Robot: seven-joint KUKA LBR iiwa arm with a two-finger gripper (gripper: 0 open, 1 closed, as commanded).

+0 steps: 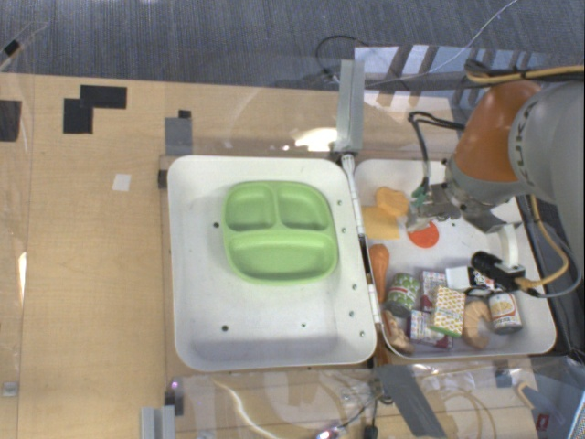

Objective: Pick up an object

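From the fixed overhead camera, the flat red disc (423, 236) makes the handiest marker, since the arm's business is around it. The gripper (428, 207) hangs just above the disc on the far side, low over the shallow white right-hand bin (539, 334). That looks to me like a descent aimed at the disc or one of its neighbours. From this angle I cannot tell whether the gripper is clenched or released, and nothing shows as caught in it, so I judge that no object has been picked up yet.

Things to pick are all in that bin. A pale yellow slab (383, 222) lies just left of the disc, with a small orange chunk (393, 200) beyond it, near the gripper. An orange carrot (378, 265) lies left of the disc and nearer me, along the bin's left wall. Nearer still there is a huddle: a green-labelled can (402, 293), a small green-and-white patterned box (448, 311), a tan bread-like lump (475, 323) and a short tin with a red-banded label (505, 311). They are packed touching, which would make a clean grasp awkward. The disc lies apart and looks the easier target.

Well left of the disc, a light green plastic plate with three compartments (279, 230) lies alone in the shallow white left-hand bin (187, 273).

The cans and the box carry printing, but it is too small to read and no brand can be made out.
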